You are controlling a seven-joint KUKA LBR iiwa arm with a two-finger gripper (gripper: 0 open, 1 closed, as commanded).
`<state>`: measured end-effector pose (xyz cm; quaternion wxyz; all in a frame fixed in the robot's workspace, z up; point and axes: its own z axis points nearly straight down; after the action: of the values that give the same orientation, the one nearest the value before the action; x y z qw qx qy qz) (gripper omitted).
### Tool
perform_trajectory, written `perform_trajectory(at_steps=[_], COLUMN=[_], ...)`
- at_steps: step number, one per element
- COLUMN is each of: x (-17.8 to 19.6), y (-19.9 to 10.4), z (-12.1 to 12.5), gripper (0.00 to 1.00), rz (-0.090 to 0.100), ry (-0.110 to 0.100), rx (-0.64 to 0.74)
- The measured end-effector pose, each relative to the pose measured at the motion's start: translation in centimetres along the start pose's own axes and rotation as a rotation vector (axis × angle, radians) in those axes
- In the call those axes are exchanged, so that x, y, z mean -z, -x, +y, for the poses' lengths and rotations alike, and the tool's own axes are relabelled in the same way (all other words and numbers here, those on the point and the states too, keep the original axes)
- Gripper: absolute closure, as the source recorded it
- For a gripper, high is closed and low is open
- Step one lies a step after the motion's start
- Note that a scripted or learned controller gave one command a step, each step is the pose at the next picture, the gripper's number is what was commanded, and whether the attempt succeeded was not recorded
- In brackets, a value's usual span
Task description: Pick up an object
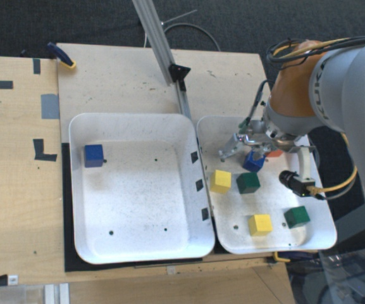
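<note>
Ideally, the gripper [253, 149] should be centred over the blue block [254, 163] before closing; grasp state cannot be told.

Wooden bench [18, 170] bears two white bins [81, 128].

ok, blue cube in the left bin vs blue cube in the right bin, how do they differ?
The left bin's blue cube sits alone and fully visible near that bin's left wall. The right bin's blue cube lies directly under the hand, partly hidden, with a green cube close by. Both are similar blue blocks.
</note>
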<state>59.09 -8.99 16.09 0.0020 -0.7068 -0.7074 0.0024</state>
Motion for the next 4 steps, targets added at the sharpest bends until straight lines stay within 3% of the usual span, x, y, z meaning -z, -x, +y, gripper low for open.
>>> perform_trajectory(at_steps=[1, 2, 4], x=[-6.2, -4.9, 5.7], y=[0.0, 0.0, -0.1], z=[-0.9, -0.7, -0.8], gripper=[0.00, 1.00, 1.00], rz=[0.001, 0.001, 0.000], ry=[-0.002, 0.003, 0.010], rx=[0.000, 0.001, 0.000])
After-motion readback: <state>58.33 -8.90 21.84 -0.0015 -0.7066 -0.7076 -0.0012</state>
